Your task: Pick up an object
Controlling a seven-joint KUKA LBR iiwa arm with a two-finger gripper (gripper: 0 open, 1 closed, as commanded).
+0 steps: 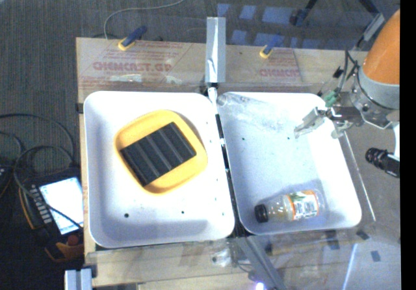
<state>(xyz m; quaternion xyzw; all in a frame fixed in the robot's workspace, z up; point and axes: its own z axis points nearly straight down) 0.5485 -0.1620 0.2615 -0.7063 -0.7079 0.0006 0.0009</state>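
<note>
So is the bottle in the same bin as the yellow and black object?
No, the bottle lies on its side in the right bin, while the yellow and black object sits in the left bin.

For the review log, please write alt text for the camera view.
The gripper hangs above the far right part of the right bin, holding nothing. A bottle lies on its side near that bin's front edge, apart from the gripper. The left bin holds a yellow tray with a black ribbed insert.
</note>
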